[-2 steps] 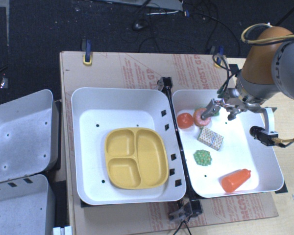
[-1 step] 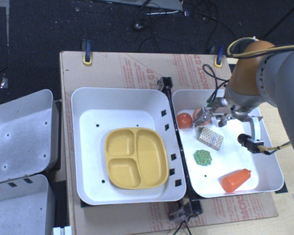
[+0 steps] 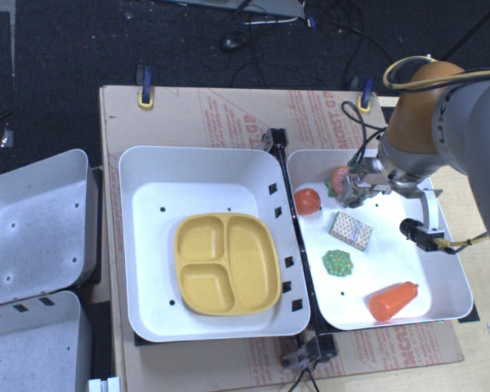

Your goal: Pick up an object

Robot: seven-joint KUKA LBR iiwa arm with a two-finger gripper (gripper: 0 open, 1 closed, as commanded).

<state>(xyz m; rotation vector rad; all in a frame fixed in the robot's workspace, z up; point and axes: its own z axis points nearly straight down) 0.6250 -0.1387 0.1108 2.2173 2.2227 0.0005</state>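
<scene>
You see two white bins side by side on the bench. The left bin [image 3: 139,219] has a yellow tray [image 3: 227,262] in it, with three parts. The right bin [image 3: 449,276] holds the small things, so take the tomato [image 3: 307,201] as your mark. It sits near the wall between the bins, toward the back. Just right of the tomato and a bit further back is the gripper [image 3: 353,188], low over the bin, with the arm [image 3: 441,121] coming in from the right. A pinkish thing [image 3: 338,178] with some green on it sits right at the gripper, touching it or almost; you cannot tell what it is. You cannot tell if the fingers are open or closed, or if they grip anything. Right of the tomato and a bit closer to the front lies a small speckled box [image 3: 350,229], tilted. In front of the tomato is a bumpy green thing [image 3: 338,262]. Furthest from the tomato, at the front right, lies an orange carrot [image 3: 392,300].
</scene>
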